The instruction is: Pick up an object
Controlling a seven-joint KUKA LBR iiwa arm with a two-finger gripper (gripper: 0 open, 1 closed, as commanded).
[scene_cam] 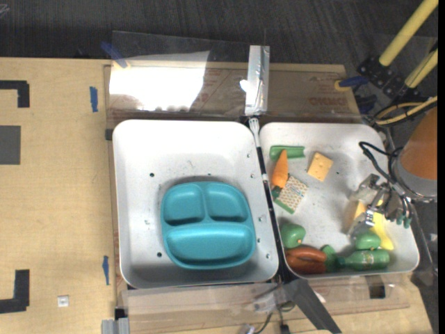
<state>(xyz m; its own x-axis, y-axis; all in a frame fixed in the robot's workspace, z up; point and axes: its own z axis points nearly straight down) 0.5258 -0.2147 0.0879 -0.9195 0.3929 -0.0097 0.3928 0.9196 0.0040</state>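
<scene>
Near edge of the right bin (400,263): brown item (306,258), green pieces (366,258) and a yellow piece (381,236) clustered — the gripper (373,204) sits low just above them at the bin's right side; can't tell how its jaws stand. Farther back lie a patterned card (292,193), orange carrot (279,169), tan cracker (320,166) — left bin (132,186) holds a teal divided tray (206,223).

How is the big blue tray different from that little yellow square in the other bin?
The teal divided tray is far larger than the yellow cracker-like square. The tray has three compartments and rounded corners; the square is one flat piece. The tray lies in the left bin, far from the gripper; the square lies in the right bin, among other toy foods. Both rest flat on a bin floor.
</scene>
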